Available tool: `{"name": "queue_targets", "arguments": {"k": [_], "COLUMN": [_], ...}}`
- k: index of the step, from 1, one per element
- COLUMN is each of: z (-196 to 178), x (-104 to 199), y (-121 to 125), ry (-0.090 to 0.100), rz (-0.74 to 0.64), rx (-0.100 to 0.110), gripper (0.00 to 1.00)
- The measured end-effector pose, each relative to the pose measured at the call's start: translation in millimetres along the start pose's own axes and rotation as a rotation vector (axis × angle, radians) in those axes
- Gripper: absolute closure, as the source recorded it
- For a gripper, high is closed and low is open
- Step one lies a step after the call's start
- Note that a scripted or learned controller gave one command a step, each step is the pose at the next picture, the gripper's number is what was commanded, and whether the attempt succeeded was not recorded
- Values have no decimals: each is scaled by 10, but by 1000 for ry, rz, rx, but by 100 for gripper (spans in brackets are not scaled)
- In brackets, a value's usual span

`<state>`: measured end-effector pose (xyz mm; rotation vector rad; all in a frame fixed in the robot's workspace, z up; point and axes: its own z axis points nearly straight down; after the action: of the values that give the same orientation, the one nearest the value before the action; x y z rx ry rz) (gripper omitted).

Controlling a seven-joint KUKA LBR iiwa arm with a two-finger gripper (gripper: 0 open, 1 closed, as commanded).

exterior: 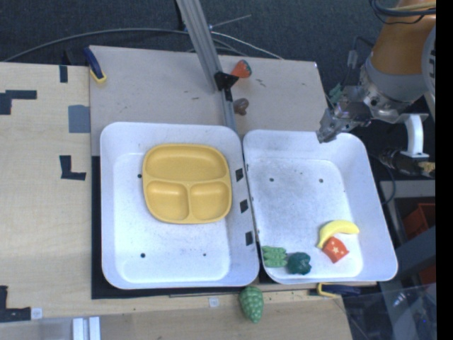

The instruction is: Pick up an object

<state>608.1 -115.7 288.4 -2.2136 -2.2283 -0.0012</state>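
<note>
Gripper [327,134] position: upper right of the frame, above the far rim of the right bin [297,144]; whether it is open or shut cannot be told, and nothing is seen in it. Moving left to right: yellow plate [187,183] in the left bin [120,190]; green toys [287,259], banana [338,229] and red block [336,249] at lower right. The block looks light and stiff; grasp its flat sides. Banana partly overlaps it.
</note>
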Motion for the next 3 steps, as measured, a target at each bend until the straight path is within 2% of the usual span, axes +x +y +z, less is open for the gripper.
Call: {"name": "queue_targets", "arguments": {"k": [1, 3], "z": [211, 347], "x": [526, 1567], "y": [-94, -38], "ry": [0, 0], "rz": [1, -1], "rx": [3, 2], "gripper": [100, 100]}}
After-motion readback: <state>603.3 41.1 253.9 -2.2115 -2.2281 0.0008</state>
